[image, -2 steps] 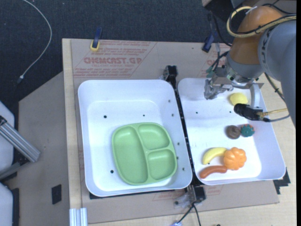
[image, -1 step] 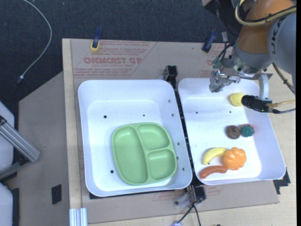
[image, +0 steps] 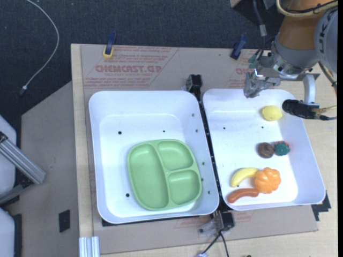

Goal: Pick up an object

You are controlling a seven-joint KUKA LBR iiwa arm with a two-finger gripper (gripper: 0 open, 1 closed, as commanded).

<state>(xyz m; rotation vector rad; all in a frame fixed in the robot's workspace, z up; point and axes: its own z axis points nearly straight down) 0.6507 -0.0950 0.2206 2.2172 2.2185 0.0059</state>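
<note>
In my right bin (image: 300, 197) five small toys lie loose. A yellow lemon (image: 271, 113) sits toward one o'clock. Near three o'clock a brown lump (image: 266, 150) touches a teal piece (image: 282, 148). Toward six o'clock an orange pumpkin (image: 267, 180) rests against a yellow banana (image: 243, 175), with a red-orange sausage (image: 242, 195) lying just beneath them.

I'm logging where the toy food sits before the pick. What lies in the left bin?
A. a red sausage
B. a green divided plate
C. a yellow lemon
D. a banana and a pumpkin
B: the green divided plate lies alone in the left bin, while the banana, pumpkin, lemon and sausage all lie in the right bin.
</note>
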